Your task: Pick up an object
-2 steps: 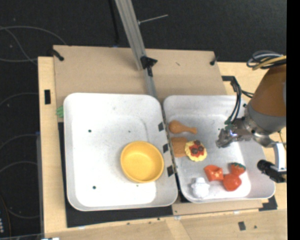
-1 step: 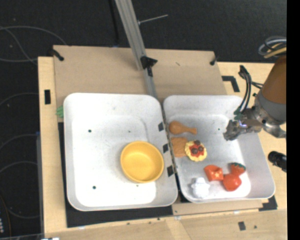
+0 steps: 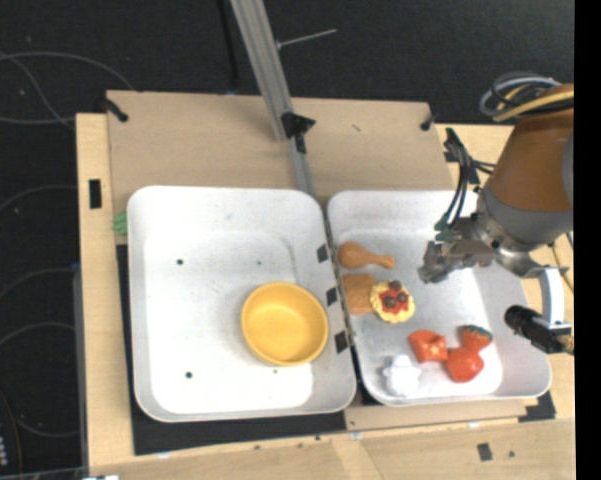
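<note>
Black flooring surrounds the counter (image 3: 230, 138), and on it I see my end effector (image 3: 442, 263) hanging over the right bin (image 3: 380, 213). From this angle I cannot tell how far apart it stands, and nothing shows clamped in it. Just below and to its left lies the small tart (image 3: 393, 301), which I take as the likeliest target: it looks like light, rigid toy plastic, probably slick, so I would close across its round rim. Further left sit the drumstick (image 3: 363, 258) and a brown piece (image 3: 358, 293). Below are the red pieces (image 3: 450, 353) and a white lump (image 3: 402, 375). Well off to the left, the yellow bowl (image 3: 284, 323) rests in the left bin (image 3: 180, 228).
</note>
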Robot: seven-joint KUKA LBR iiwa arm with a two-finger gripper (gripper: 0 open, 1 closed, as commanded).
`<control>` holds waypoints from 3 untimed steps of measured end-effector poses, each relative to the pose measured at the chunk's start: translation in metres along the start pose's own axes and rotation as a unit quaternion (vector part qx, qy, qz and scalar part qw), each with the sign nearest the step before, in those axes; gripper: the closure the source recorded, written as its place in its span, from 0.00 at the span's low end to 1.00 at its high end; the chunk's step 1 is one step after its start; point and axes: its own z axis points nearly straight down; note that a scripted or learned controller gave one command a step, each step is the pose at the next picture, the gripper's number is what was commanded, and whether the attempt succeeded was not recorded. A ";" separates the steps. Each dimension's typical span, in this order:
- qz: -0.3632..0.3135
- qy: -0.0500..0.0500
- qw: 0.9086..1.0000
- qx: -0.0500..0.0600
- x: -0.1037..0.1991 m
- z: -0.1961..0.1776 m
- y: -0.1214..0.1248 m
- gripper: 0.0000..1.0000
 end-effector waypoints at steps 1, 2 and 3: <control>0.000 0.000 1.000 0.001 0.056 0.003 0.009 1.00; -0.002 0.001 1.000 0.002 0.114 0.007 0.012 1.00; -0.003 0.001 1.000 0.001 0.176 -0.005 0.019 1.00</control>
